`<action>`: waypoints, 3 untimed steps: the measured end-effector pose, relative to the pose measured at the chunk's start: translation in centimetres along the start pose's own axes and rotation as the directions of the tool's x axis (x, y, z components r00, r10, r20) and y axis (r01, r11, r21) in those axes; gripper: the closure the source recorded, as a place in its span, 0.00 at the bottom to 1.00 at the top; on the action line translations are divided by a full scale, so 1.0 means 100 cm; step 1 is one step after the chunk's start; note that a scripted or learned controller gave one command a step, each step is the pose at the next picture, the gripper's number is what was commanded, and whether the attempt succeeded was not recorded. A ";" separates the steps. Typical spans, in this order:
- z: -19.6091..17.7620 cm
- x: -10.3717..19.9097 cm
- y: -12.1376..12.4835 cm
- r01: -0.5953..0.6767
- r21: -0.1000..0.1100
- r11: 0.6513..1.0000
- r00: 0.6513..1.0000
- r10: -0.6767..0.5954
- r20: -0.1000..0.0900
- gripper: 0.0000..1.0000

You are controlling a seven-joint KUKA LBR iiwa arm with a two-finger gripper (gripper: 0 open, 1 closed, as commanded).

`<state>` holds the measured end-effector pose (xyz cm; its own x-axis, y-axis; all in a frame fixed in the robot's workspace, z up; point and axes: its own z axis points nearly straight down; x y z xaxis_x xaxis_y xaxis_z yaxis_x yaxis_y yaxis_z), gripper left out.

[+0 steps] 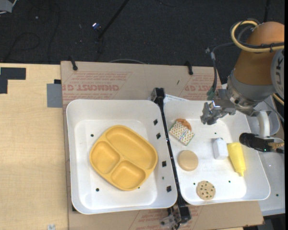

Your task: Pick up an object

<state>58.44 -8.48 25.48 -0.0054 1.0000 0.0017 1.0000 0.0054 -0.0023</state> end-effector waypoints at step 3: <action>0.022 0.157 0.012 -0.001 0.002 1.000 1.000 0.001 0.001 1.00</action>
